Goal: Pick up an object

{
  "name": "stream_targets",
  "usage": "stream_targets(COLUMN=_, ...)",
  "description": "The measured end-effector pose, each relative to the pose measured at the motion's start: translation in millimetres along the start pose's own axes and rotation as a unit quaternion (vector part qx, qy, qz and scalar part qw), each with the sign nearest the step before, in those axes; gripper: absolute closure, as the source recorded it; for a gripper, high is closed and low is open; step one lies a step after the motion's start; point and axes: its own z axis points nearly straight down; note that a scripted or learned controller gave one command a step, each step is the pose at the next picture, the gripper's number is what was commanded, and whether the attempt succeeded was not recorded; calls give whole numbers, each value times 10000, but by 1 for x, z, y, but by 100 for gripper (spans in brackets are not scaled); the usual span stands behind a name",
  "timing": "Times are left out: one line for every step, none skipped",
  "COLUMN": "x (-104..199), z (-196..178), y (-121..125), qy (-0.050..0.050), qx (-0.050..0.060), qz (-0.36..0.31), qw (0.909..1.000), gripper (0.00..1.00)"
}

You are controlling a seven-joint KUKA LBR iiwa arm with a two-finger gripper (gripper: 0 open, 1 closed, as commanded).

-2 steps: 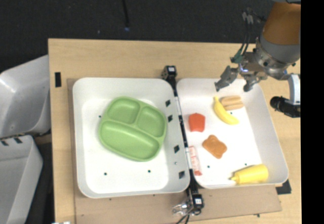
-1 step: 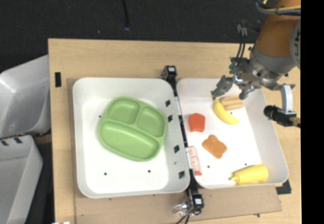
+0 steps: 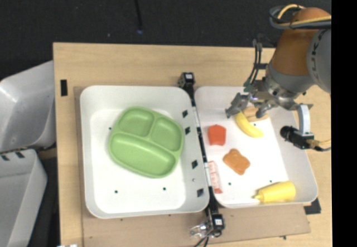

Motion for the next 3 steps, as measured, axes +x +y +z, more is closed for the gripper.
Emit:
stream_targets(x=-5, z=62, y=2, qy=-1, qx=4, qz=-3, qw=10000, gripper=0)
stream_targets(x=-5, z=48, y=3, qy=4, qx=-25, qz=13, qw=10000, gripper=100)
stream_targets(x=-13, z=-15, y=4, qy=3, qx=-38, qz=18, qw=10000, gripper=100)
